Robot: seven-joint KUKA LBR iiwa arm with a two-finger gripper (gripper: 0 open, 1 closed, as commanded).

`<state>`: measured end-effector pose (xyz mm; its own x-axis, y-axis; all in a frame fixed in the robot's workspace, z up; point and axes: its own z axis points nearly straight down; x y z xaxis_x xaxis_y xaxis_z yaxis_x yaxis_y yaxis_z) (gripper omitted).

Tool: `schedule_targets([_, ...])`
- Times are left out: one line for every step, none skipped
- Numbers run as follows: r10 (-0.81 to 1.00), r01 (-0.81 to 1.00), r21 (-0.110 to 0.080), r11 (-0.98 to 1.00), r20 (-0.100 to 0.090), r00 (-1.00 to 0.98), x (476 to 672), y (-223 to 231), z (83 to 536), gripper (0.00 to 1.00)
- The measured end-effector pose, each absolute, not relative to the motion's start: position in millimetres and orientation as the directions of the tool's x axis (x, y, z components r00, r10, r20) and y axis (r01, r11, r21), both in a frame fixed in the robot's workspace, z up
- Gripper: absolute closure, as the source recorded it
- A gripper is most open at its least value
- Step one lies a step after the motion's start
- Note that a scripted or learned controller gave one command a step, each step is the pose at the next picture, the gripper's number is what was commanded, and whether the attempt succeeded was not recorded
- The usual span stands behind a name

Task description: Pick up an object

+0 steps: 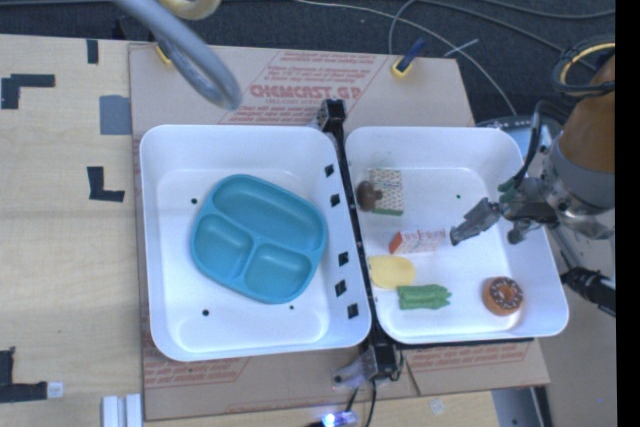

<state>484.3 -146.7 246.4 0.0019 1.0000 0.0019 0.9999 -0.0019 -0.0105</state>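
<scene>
gripper (pixel 495 218) seen spread open, nothing grasped, over right bin (pixel 520 320) | red-and-white packet (pixel 418 239) just left of it | doughnut (pixel 502 295) at near right corner | yellow piece (pixel 390 270) beside green pea pod (pixel 423 295) | blue divided plate (pixel 258 237) in left bin (pixel 170 315)

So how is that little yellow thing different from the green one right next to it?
The yellow piece is a smooth, rounded oval; the green piece is longer, thinner and bumpy along its edges. The yellow one lies nearer the divider between the bins, and the green one sits just below it, closer to the bin's front rim. Both are small and lie flat in the right bin.
</scene>
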Motion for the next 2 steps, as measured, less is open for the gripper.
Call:
schedule_targets([1.0,1.0,-0.001,0.001,0.0,-0.001,486.3,-147,251,0.0])
schedule_targets([1.0,1.0,-0.006,0.001,0.001,-0.001,491.1,-141,204,0.0])
